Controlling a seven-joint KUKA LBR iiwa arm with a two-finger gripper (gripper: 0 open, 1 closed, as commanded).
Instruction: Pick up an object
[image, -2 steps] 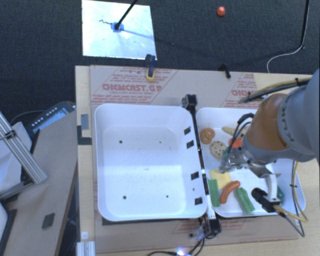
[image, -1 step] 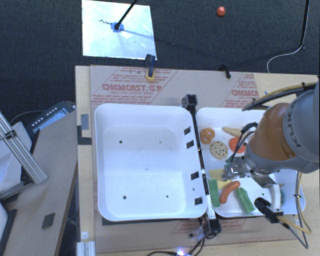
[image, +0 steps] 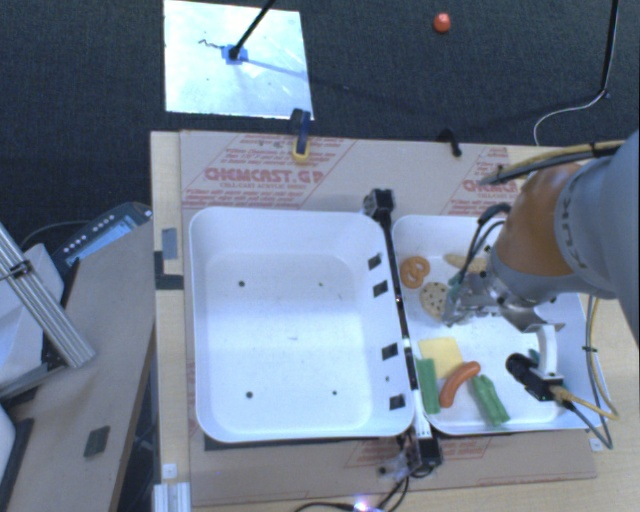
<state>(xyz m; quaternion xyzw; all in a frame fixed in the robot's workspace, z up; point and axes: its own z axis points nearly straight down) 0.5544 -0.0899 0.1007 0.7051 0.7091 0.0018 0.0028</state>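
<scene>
My gripper (image: 458, 303) hangs low inside the right bin (image: 570, 318), just right of a round speckled cracker (image: 433, 297). An orange pretzel (image: 414, 269) lies a little farther left and back. Nearer the front are a yellow cheese slice (image: 441, 352), a red-orange sausage (image: 459, 383) and two green sticks (image: 428, 385) (image: 490, 398). A pale yellow piece (image: 458, 262) peeks out behind the gripper. The wrist hides whatever lies directly under the gripper.
The left bin (image: 290, 330) stands beside the right one, split from it by a black-clipped divider (image: 395, 310). The grey arm with its orange band (image: 545, 215) covers the right bin's back right part. Cables (image: 590, 400) trail along the bin's right edge.
</scene>
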